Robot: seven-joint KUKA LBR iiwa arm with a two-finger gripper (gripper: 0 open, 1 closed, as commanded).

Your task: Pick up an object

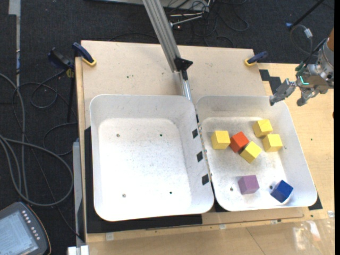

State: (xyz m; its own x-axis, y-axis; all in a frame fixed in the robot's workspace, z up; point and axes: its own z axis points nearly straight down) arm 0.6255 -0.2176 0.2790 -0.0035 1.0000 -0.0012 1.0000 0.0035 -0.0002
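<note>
The two-finger gripper [292, 93] hovers with fingers spread wide and nothing between them, above the far right rim of the right shallow white bin [300, 158], well apart from the orange-red cube [239, 141].

Below-left of the grey gripper [291, 93], a speckled white bin [297, 158] holds four yellow cubes [221, 139], one orange-red cube [239, 141], one purple cube [248, 184] and one blue cube [282, 190].

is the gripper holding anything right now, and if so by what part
Nothing is held. The gripper is open above the right bin's far right rim, with nothing between its fingers; the blocks all lie in that bin.
</note>
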